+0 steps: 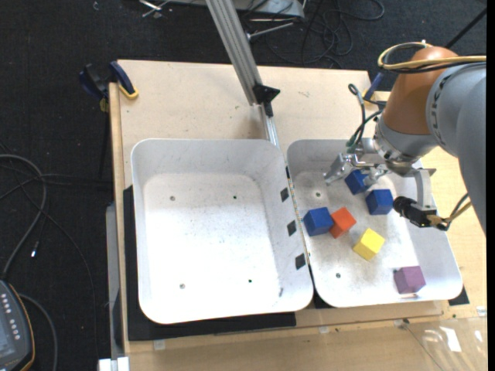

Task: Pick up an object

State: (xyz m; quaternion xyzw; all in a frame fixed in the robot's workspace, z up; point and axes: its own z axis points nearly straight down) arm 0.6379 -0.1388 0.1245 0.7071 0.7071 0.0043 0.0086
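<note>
A: Where's the tool [357,168] right now?

B: Low over the back of the right bin [433,284], right at a blue cube [356,182]. The cube sits under or between the metal parts; whether it is actually pinched there, I cannot tell. Nor can I tell if the tool is released or clenched, the arm [433,107] hides too much of it

A: So what could spoil the pick?

B: Crowding, mostly. A second blue cube [379,201] lies just beside the first, toward the front right. If the tool comes down off centre it may land on both, or shove one into the other and close on nothing

A: And the rest of the pile?

B: A third blue cube [317,221] touches an orange cube [343,222], with a yellow cube [369,243] near them. They're a little apart from the tool, so less risk, though a pushed cube could slide into them. The purple cube [409,279] at the front corner is well apart

A: Anything else?

B: The cubes look small and hard; a grip on a corner instead of flat faces could let one twist out on the lift. The left bin [147,157] plays no part here
</note>
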